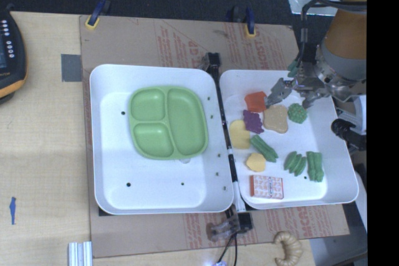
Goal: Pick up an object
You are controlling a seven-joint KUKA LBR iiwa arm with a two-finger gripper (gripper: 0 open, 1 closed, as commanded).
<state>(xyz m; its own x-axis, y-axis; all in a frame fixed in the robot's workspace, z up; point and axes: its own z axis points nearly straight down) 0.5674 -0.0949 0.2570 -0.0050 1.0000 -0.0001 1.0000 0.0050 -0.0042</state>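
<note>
Watching from my remote console, I saw the gripper (292, 93) hanging over the far part of the right bin (336, 193), its fingers (278, 91) spread wide with nothing between them. One finger pointed toward the red block (255, 101); the other sat near the green knobbly piece (297, 113). Just below the gripper lay the tan piece (276, 119), touching the purple piece (252, 121). Nearer me in that bin were a yellow round (239, 133), a green pod (264, 147), a small yellow piece (255, 162), two green vegetables (305, 164) side by side, and a red card (266, 186) lying flat by the near wall. In the left bin (109, 184) a green divided plate (168, 122) sat alone. Both bins rested on cardboard (156, 34) clamped to the worktop (37, 165)
</note>
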